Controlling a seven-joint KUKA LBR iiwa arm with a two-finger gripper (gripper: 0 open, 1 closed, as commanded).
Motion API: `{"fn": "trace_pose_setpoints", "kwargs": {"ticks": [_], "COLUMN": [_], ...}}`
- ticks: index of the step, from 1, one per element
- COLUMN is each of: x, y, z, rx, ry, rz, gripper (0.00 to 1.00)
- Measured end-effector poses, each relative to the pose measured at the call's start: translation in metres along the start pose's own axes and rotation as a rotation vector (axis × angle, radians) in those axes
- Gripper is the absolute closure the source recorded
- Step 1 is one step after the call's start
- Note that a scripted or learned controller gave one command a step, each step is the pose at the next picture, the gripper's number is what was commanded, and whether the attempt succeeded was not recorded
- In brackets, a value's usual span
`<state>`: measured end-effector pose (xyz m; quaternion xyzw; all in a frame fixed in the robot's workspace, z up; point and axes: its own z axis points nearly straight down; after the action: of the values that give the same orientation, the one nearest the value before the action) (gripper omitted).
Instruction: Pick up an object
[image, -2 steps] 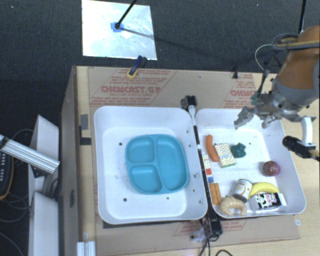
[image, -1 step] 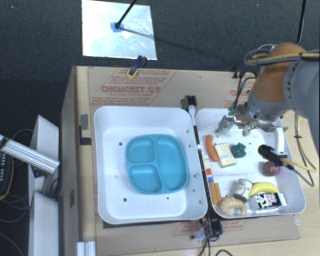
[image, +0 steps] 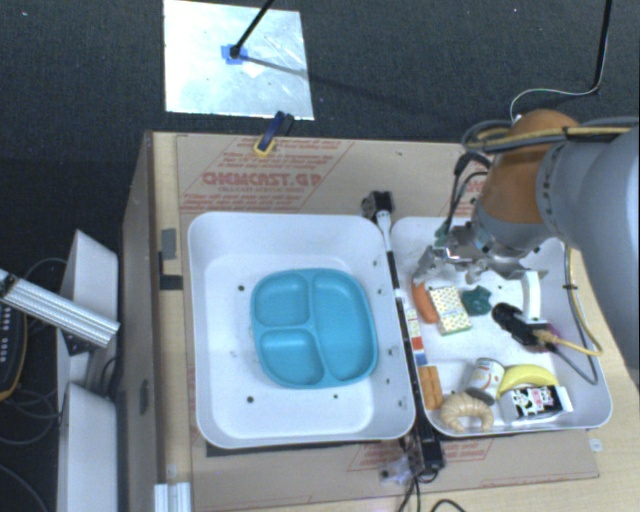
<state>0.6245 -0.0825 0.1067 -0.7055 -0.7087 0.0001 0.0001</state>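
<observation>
Gripper (image: 452, 262) hangs over right bin (image: 590, 400), grip state unclear; bench cardboard (image: 262, 180) reads "CHEMCAST GP"

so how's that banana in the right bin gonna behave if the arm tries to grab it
The banana is curved and smooth, so it may pivot or slip in a two-finger pinch. It looks like a light toy, probably stiff. It lies crowded by the small can and the black-and-white carton, so a push would likely shove them along.

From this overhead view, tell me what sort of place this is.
Likely a robotics lab's pick-testing bench: two white bins on a cardboard-covered bench, a KUKA arm above assorted small items like a banana, and cables on dark carpet.
</observation>
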Motion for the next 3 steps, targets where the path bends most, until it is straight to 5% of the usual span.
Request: {"fn": "trace_pose_setpoints", "kwargs": {"ticks": [1, 2, 3], "x": [0.0, 0.0, -0.003], "y": [0.001, 0.001, 0.015], "z": [-0.012, -0.011, 0.023], "rx": [-0.004, -0.004, -0.002], "ry": [0.0, 0.0, -0.001], "rz": [-0.001, -0.001, 0.0], "gripper": [1.0, 0.0, 0.0]}}
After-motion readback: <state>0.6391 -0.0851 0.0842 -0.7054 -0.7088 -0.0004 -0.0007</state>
